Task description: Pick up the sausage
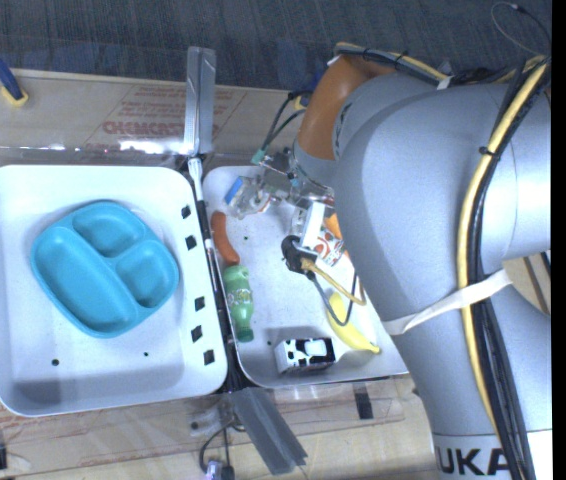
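The sausage (224, 238) is a reddish-brown link lying along the left wall of the right bin (263, 363), near its back. My gripper (246, 197) hangs over the back of that bin, just up and to the right of the sausage's far end. Its metal fingers (235, 194) point left, towards the bin's back left corner. Nothing shows between them, and the sausage lies on the bin floor apart from them.
A green bottle (239, 303) lies just in front of the sausage. A banana (348, 326), a black and white toy car (304, 352) and a printed box (325, 240) sit further right. The left bin (23, 368) holds a blue divided plate (105, 266). My arm covers the bin's right side.
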{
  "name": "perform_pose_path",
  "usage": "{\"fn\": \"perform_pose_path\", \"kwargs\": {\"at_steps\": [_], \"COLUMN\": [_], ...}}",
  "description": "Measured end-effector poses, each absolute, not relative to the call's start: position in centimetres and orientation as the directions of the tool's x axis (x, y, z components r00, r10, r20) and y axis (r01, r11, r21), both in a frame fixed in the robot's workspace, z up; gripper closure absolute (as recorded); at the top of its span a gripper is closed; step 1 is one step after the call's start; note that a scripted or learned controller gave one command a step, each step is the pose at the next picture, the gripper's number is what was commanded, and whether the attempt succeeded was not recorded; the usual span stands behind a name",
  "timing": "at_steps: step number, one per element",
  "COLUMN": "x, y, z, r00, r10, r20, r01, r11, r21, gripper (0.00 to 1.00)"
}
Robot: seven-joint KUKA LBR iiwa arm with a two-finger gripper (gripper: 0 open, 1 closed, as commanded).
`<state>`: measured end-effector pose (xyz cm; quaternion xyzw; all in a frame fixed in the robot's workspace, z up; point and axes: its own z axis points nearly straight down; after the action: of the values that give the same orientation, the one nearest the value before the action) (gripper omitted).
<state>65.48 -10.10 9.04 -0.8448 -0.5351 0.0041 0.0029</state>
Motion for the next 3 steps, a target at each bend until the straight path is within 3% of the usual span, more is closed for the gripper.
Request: {"fn": "perform_pose_path", "kwargs": {"at_steps": [1,2,3], "x": [64.21,64.24,64.23], "y": [-9.06,-8.73,-8.67], "z": [9.07,10.05,10.02], "r00": [0.475,0.464,0.464], "r10": [0.880,0.886,0.886], "r20": [-0.001,-0.002,-0.002], "r01": [0.880,0.886,0.886], "r11": [-0.475,-0.464,-0.463], "r21": [-0.007,-0.012,-0.013], "gripper": [0.00,1.00,0.00]}}
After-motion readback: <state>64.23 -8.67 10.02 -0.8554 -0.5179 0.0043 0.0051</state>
